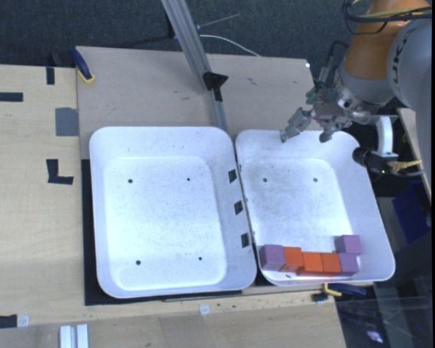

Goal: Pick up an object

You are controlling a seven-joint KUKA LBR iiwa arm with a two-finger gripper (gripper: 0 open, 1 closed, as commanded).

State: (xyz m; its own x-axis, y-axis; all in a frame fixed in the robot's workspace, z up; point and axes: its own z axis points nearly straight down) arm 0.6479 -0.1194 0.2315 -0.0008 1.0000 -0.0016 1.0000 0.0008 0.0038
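Along the near wall of the right bin (pixel 362 194) lies a row of blocks: a purple block (pixel 272 255) at the left, orange blocks (pixel 313 262) in the middle, and two purple blocks (pixel 348 252) stacked at the right end. My gripper (pixel 305 131) hangs open above the far rim of the right bin, its two fingers spread wide, with nothing between them. It is well away from the blocks, which lie at the opposite end of the bin.
The left bin (pixel 101 194) sits beside the right one, touching it along a shared rim. A slanted metal pole (pixel 192 42) rises behind the bins. A yellow-blue clamp (pixel 83 67) grips the board's far left corner.
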